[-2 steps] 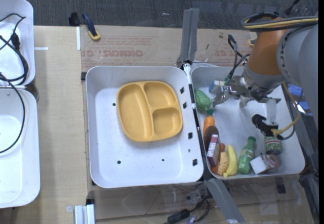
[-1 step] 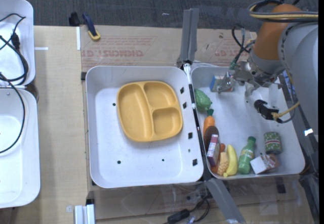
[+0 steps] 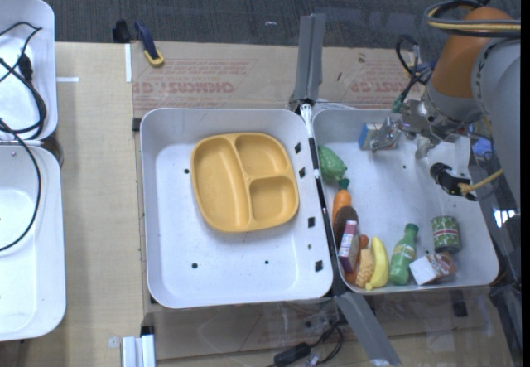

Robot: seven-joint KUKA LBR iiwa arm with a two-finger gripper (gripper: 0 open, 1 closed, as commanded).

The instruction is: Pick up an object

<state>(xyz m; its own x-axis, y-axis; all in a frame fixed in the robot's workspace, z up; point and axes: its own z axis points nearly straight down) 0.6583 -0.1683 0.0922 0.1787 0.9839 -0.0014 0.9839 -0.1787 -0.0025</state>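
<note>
Two white bins sit side by side, and the right bin [image 3: 397,191] serves as the landmark. To its left, the left bin [image 3: 166,216] holds a yellow divided plate [image 3: 245,181]. The gripper [image 3: 383,137] hangs over the right bin's far edge — whether it is open or closed, I cannot tell. Along that bin's left wall lie a green leafy toy [image 3: 331,164], a carrot [image 3: 341,200] and a dark bottle [image 3: 346,233]. At its near wall rest a banana [image 3: 378,262], a green bottle [image 3: 403,253] and a small can [image 3: 445,234] — all well apart from the gripper.
</note>
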